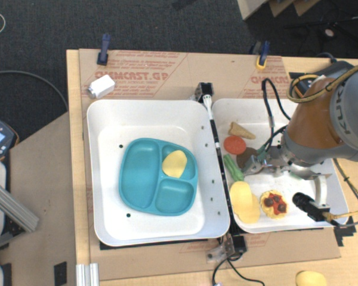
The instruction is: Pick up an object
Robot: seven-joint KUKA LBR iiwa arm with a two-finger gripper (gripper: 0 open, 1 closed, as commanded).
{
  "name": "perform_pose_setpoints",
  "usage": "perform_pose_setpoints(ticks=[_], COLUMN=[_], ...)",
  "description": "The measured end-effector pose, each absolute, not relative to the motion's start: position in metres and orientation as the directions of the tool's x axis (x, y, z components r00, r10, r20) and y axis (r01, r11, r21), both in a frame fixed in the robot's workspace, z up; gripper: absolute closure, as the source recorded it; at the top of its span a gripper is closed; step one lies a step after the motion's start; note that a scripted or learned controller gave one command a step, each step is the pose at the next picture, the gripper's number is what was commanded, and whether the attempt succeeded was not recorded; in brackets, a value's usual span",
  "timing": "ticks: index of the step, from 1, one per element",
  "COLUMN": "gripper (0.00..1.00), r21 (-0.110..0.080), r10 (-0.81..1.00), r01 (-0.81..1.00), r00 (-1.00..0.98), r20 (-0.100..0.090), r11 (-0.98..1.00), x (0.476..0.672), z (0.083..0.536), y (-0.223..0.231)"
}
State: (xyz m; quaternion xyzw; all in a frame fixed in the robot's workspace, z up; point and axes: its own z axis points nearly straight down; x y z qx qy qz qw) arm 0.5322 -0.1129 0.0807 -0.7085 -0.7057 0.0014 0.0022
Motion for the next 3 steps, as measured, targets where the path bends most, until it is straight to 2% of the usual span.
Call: perform_pose_setpoints(ticks=[1,2,3], gripper=[0.0,0.0,0.0], r21=[0.01,0.011,-0.008], r10=[1.0,1.0,1.0], r01=[1.0,1.0,1.0], r00=[-0.009,-0.003,-0.008], r20=[0.002,-0.002,0.005], r11=[0.009,0.003,0.008], x=[0.53,0.626,0.549], z=[0.191,0.202,0.195], y=[-0.034,-0.049,0.035])
